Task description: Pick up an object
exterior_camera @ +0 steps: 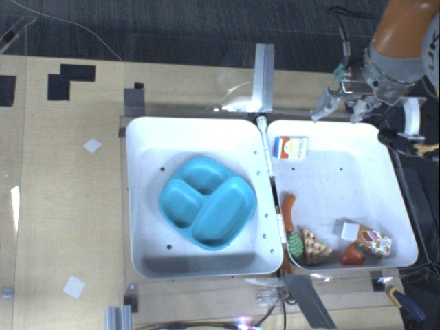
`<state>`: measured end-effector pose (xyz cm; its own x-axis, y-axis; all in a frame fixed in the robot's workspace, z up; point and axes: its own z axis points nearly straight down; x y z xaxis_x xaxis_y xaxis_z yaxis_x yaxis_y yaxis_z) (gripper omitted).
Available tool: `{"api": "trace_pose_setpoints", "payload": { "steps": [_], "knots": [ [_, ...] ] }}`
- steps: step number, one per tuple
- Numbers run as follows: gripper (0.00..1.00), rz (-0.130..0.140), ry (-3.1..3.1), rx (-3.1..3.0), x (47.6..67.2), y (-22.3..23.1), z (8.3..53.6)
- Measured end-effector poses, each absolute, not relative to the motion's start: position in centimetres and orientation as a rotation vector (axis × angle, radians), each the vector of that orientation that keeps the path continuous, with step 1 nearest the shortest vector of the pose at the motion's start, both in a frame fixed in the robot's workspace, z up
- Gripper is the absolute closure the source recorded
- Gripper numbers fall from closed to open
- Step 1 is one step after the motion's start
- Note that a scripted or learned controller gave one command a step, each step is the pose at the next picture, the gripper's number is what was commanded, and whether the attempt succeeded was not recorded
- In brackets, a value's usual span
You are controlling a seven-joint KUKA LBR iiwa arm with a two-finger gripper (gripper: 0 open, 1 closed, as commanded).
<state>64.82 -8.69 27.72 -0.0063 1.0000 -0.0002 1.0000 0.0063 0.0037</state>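
Right now the arm is hovering at the upper right of the frame, its jaws [344,107] hanging just past the far rim of the right bin [385,184]; the two fingers are standing apart with nothing between them. No object is being held yet, so the pick is only at its approach. The candidate things are all lying in the right bin: a small orange and white carton [291,147] near the bin's upper left corner, an orange carrot-like piece [288,210] along the left wall with its long axis running up and down the frame, and a cluster of small food toys [344,245] along the lower edge. The carton is the nearest, sitting down and to the left of the jaws, so reaching it probably calls for a short move toward the frame's lower left and then a descent. The left bin [148,184] is carrying a blue divided tray [206,201], well apart from the jaws.
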Motion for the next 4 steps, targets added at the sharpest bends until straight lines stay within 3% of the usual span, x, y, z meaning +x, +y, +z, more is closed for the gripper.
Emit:
{"api": "trace_pose_setpoints", "payload": {
  "steps": [1,2,3,4],
  "knots": [
    [0.00,0.003,2.248,2.191,64.3,-9.1,13.4],
    [0.00,0.011,2.331,2.093,56.6,-9.0,8.9],
    [0.00,0.014,2.478,1.907,49.2,-8.6,9.0],
    [0.00,0.012,2.777,1.432,49.3,-9.7,9.1]
  ]
}}
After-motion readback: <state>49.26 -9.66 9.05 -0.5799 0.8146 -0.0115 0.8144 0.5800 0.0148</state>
